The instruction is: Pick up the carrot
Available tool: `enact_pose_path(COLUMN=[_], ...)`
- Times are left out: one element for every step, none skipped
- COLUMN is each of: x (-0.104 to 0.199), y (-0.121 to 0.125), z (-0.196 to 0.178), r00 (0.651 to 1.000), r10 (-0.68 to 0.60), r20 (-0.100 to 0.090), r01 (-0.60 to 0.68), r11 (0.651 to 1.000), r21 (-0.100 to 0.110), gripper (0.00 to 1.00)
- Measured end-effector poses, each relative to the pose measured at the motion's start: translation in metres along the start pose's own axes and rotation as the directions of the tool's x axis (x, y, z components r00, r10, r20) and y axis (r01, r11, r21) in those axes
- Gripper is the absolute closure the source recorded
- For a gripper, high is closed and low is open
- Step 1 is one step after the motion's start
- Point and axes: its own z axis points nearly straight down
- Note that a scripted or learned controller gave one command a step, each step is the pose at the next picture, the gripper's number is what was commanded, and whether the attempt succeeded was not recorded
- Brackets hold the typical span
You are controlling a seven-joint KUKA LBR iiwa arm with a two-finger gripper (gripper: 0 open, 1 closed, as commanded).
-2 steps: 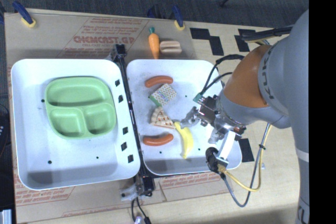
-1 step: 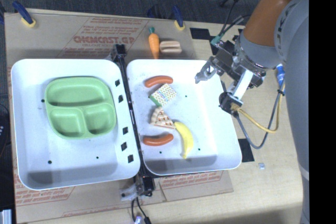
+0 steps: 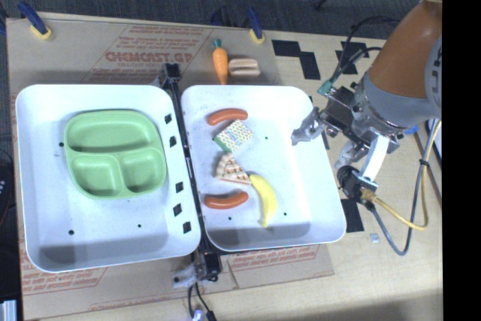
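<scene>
Arm [image 3: 402,64] is hanging at frame right with its hand [image 3: 307,130] sitting over the right bin's [image 3: 319,210] right rim, grip state unreadable, while the carrot [image 3: 219,62] is lying on the worktop [image 3: 135,49] above that bin, upper center.

Robotics lab: clamped cardboard bench [image 3: 150,49], bins [image 3: 45,162], cables [image 3: 391,218], toy food.

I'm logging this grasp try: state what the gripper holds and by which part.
Nothing is held. The gripper hangs over the right bin's right rim, nothing between its fingers; the carrot lies outside, behind the bins.
</scene>
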Motion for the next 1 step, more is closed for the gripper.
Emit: enact_pose_path(x=[-0.0042], y=[-0.0083], z=[0.1098], r00=[0.996], r10=[0.084], r20=[0.0], r01=[-0.084], r11=[0.996], r21=[0.001], gripper=[0.0])
